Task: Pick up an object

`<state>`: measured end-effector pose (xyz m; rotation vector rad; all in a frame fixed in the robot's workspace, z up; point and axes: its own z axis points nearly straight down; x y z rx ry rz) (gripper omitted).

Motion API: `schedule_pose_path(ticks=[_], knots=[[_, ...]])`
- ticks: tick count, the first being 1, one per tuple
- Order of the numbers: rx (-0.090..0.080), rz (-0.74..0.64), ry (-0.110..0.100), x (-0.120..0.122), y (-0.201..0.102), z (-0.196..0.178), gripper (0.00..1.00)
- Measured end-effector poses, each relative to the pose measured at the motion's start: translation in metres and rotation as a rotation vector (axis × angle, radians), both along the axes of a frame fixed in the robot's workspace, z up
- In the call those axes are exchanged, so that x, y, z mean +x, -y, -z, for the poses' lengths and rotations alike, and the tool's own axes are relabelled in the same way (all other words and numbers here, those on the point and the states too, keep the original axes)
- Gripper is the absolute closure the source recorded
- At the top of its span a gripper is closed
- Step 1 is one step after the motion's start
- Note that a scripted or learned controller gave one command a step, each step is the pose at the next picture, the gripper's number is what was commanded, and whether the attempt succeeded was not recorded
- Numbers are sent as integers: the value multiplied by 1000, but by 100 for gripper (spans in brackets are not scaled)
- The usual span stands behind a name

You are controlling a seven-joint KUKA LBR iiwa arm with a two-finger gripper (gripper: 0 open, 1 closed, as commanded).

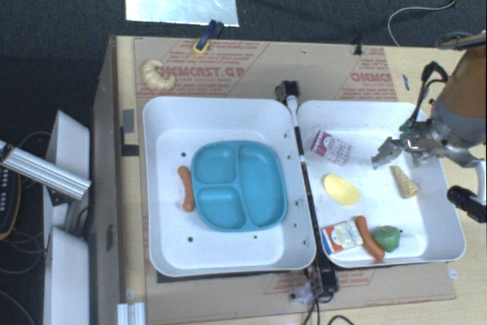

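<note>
Objects for picking lie in the right bin (456,240). My gripper (386,154) hangs over the far part of this bin, and my grey arm (456,125) comes in from the right. I cannot tell how my gripper is set from up here. I see nothing held in it.

A small pink and white packet (332,147) lies to the left of my gripper, near the wall between the bins. A yellow lumpy thing (342,189) lies nearer, in the middle of the bin. A tan cone (405,182) lies just right of my gripper, a bit nearer. At the near side lies a red, white and blue packet (340,236). An orange hot dog (370,238) lies right beside it, touching a green thing (387,237).

The left bin (163,240) holds a blue tray (238,185) with parts in it. Another orange hot dog (186,188) lies just left of the tray.
</note>
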<state>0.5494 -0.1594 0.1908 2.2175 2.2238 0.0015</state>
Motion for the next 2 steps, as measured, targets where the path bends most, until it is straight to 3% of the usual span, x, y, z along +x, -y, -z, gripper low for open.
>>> schedule_pose_path(ticks=[1,2], knots=[[0,1,-1,44,47,76,0],[-1,1,0,20,47,55,0]])
